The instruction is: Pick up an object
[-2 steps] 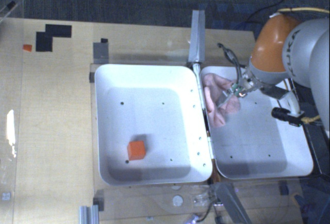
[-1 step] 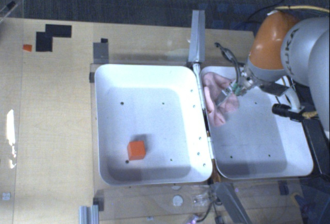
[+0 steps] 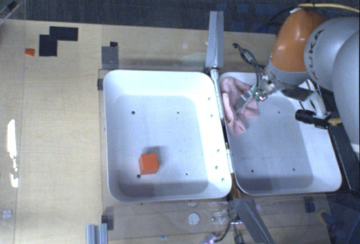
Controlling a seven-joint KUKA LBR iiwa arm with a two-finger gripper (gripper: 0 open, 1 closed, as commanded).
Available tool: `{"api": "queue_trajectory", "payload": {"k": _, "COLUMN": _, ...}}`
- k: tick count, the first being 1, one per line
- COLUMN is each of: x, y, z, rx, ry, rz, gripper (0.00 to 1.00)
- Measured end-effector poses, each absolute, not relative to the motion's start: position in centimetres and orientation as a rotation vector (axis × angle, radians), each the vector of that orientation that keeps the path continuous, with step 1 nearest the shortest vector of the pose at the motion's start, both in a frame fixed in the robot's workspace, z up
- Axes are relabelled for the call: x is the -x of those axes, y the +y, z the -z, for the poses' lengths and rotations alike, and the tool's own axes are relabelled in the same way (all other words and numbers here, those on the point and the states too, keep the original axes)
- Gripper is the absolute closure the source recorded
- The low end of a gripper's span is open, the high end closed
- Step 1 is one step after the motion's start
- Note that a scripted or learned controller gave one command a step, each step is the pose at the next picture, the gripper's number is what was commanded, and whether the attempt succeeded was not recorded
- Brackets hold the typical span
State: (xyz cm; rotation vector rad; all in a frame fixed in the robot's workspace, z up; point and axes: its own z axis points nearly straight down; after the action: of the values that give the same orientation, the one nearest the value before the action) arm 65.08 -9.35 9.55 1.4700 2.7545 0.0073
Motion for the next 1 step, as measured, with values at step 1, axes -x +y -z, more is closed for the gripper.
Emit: {"api": "queue_trajectory", "payload": {"k": 1, "x": -65.37, "y": -9.07, "z": -10.91, "rx": -1.461, "ry": 2.751, "rz": -0.018, "gripper": 1.0}}
